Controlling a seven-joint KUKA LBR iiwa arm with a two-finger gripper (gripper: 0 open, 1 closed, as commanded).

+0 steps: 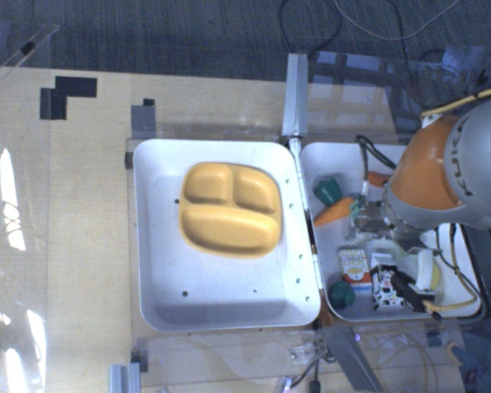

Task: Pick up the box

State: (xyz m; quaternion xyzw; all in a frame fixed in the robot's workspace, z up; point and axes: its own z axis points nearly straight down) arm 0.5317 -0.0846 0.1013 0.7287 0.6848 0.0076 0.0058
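A small carton box [354, 268] lies near the front edge of the right bin [337, 164], alongside a carrot [337, 212] and green pieces, as the robot's hand [375, 219] hangs over that bin, its grip impossible to tell; the left bin [159, 301] holds a yellow divided tray [230, 208].

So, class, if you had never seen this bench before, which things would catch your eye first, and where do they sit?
The big yellow divided tray stands out first, lying alone in the left white bin. Next comes the grey arm with its orange band, reaching from the right over the right bin, which is crowded with an orange carrot, green pieces and a small box.
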